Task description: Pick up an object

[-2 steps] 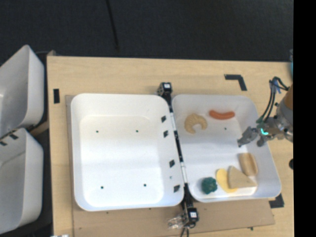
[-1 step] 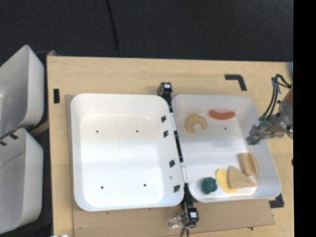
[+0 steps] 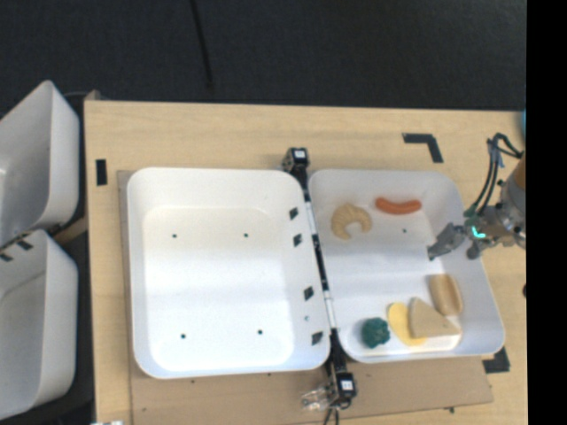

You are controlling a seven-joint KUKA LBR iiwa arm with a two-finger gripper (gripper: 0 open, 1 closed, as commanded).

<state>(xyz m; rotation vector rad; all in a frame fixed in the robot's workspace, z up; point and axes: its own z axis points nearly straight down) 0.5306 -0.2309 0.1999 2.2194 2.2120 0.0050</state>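
**Op:** On the left, the left bin (image 3: 217, 268) has nothing I'd go for. Everything's in the right bin (image 3: 403, 253): croissant (image 3: 351, 220) and sausage (image 3: 399, 205) at the far side, green lump (image 3: 375, 331), yellow disc (image 3: 400, 319), wedge (image 3: 432, 322) and bread roll (image 3: 446, 292) near.

**Sup:** And the gripper?

**Op:** My gripper (image 3: 459, 241) sits over the right rim, fingers spread wide, nothing between them. I'd call this the approach step.

**Sup:** Next move?

**Op:** I'd pick one target, centre over it, then descend. The roll is closest.

**Sup:** Surroundings?

**Op:** Pale wooden bench (image 3: 221, 135), dark floor (image 3: 266, 34) beyond, white tubs (image 3: 35, 237) at far left.
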